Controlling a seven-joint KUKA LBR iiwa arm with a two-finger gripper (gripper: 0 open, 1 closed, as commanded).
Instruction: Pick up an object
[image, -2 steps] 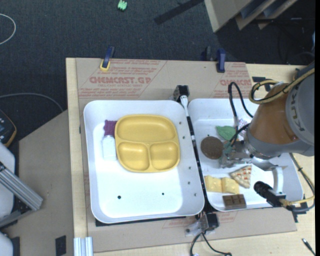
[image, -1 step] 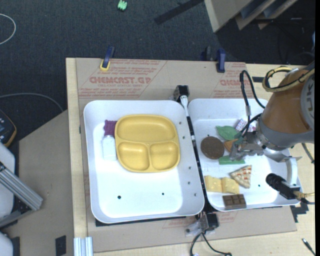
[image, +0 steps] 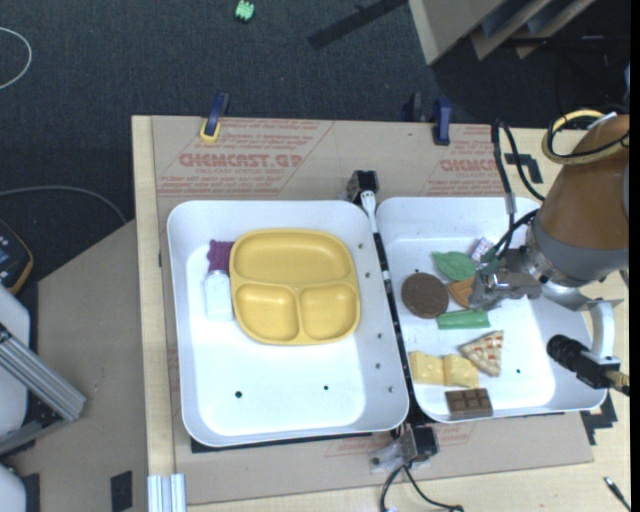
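Over the right bin: I am hovering my gripper (image: 487, 288) low above the food pile, arm reaching in from the right.
Landmark: the brown cookie (image: 425, 295) near the left wall of the right bin (image: 530, 405).
Gripper position: just right of the cookie, above an orange piece (image: 460, 291).
Grip state: I cannot tell whether it is gripping anything; nothing is visibly sitting in it.
Nearby targets: green leaf (image: 455, 264) up-right of the cookie, green stick (image: 462, 320) down-right, pizza slice (image: 484, 351) further down-right.
Progress: I am judging nothing lifted yet; grasping and raising are remaining.
Left bin: yellow tray (image: 295, 285) is lying well left of the cookie.
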